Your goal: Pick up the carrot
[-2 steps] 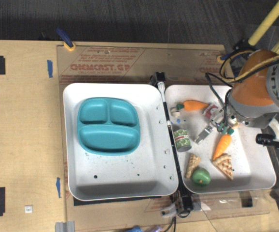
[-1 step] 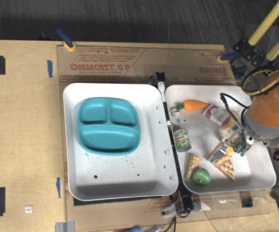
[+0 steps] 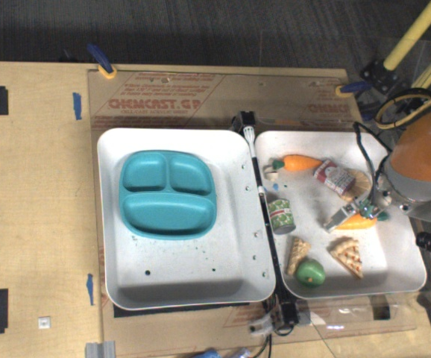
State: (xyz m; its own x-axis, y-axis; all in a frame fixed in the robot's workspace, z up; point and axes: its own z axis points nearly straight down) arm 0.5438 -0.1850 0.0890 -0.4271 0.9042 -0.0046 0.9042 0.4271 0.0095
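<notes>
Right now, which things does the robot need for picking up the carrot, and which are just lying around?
For the job:
- carrot, in the right bin
- gripper

Just lying about:
- teal divided plate in the left bin
- green can
- green pepper
- pizza slice
- orange piece by the gripper

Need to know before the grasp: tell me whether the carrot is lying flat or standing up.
Lying flat. The carrot rests on its side on the floor of the right bin, orange body pointing right, green top toward the divider.
</notes>
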